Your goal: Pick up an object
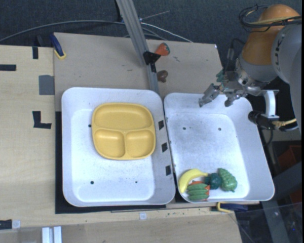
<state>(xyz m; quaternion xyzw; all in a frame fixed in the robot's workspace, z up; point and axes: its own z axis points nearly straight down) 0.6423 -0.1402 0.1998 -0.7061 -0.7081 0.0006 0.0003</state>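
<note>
My gripper [219, 99] hangs over the far rim of the right bin [253, 135], fingers spread apart with nothing between them, while the banana [189, 176], the carrot [197, 190] and the green toy [226, 179] lie clustered at that bin's near edge.

Smooth matt yellow plastic tray [123, 130]
</note>
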